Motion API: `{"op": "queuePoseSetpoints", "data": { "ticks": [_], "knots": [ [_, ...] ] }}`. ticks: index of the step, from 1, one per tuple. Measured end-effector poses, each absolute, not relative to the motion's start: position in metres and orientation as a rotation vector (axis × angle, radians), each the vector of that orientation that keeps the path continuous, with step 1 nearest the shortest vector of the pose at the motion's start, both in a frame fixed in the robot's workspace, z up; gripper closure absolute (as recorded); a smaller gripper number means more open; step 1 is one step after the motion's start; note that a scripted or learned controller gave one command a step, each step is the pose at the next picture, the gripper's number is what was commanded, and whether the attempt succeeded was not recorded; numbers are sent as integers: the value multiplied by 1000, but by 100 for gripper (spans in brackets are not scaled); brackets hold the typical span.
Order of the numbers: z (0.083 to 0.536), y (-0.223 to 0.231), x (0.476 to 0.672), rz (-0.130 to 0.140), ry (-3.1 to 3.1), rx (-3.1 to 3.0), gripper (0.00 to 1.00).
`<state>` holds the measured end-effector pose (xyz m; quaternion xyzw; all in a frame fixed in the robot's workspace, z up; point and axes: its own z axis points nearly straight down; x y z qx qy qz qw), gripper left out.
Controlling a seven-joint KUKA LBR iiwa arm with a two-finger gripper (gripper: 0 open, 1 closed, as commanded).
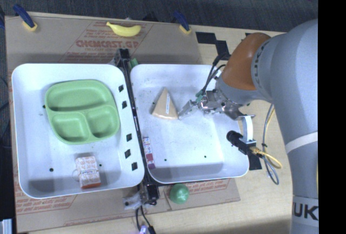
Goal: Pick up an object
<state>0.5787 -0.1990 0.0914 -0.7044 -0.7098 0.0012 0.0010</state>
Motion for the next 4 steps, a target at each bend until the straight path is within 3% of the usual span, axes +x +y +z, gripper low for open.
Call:
{"op": "queuePoseSetpoints", "data": {
  "ticks": [1, 2, 3, 4],
  "knots": [
    [92, -118, 652, 0, -2229, -2211, 0],
    [103, -119, 652, 3, -2231, -2208, 100],
    [193, -28, 657, -4, -2228, -2213, 100],
    [192, -30, 656, 1, -2226, -2213, 0]
  ]
}}
